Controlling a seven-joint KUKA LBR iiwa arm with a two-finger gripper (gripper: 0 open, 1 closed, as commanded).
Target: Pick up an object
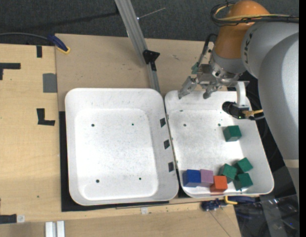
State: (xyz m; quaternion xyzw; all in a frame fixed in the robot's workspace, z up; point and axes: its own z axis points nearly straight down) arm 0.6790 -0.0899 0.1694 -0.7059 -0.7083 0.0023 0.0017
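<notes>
Above the right bin's far rim, open fingers hang empty.

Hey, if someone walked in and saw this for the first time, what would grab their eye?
Probably the big grey arm with its orange band at the top right, its gripper open over the far edge of the right bin. Next, the coloured blocks along that bin's near edge: a blue block, an orange block and several green ones.

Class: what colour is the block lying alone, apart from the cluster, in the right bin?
Green block, clear in the camera view.
</notes>
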